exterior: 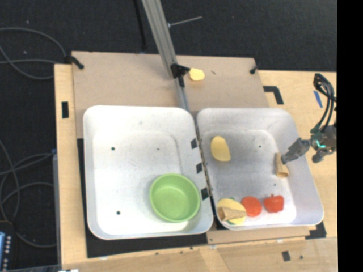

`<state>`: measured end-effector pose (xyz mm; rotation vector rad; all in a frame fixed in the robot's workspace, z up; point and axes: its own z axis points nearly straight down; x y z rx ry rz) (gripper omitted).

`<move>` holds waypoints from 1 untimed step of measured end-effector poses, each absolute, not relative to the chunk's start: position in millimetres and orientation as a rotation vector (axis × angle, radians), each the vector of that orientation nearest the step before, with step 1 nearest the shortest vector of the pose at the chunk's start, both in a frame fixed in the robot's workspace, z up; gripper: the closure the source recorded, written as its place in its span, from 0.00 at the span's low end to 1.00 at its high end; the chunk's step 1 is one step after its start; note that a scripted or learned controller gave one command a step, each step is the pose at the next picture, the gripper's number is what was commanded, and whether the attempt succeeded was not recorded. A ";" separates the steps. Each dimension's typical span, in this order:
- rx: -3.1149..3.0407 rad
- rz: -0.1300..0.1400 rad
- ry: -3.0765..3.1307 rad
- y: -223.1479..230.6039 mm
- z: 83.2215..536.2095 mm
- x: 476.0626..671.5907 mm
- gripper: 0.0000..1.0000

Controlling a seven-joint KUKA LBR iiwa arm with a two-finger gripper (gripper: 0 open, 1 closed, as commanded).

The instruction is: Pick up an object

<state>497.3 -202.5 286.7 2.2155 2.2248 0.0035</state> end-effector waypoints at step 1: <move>2.224 -0.006 2.222 -206.3 224.1 495.0 0.00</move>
